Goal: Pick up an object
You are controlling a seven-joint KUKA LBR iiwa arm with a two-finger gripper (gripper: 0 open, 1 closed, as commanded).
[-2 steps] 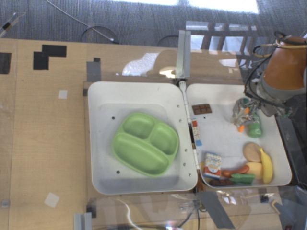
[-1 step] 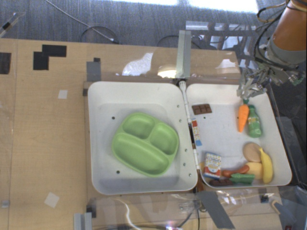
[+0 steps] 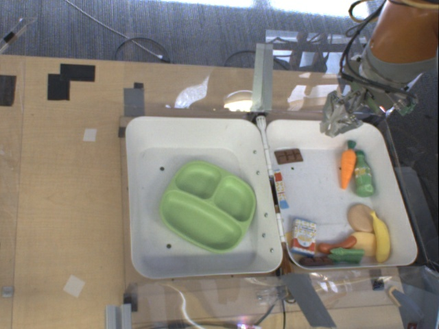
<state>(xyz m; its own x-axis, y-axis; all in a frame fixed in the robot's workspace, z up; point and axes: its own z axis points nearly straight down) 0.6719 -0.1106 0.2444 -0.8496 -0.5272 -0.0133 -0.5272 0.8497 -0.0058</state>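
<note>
Two shallow white bins sit side by side on the bench in the camera view. The left bin (image 3: 137,184) holds a green divided plate (image 3: 208,205) lying flat near its middle. The right bin (image 3: 312,184) holds the loose items: a small brown chocolate bar (image 3: 288,156) near its far left corner, a carrot (image 3: 348,166) with a green bottle (image 3: 363,175) just beside it on the right, and, along the near edge, a small printed box (image 3: 304,236), a red and dark piece (image 3: 329,249), a green pepper-like piece (image 3: 346,255), a tan egg-like object (image 3: 359,217) and a yellow banana (image 3: 381,236) curving by the right wall. A narrow red-and-blue item (image 3: 280,187) lies along the divider between the bins. The grey arm with its orange band (image 3: 405,19) reaches in from the right, and the gripper (image 3: 338,120) hovers over the far edge of the right bin, just beyond the carrot's green top. Nothing is visible between its fingers; how far they are spread cannot be told from this angle.
</note>
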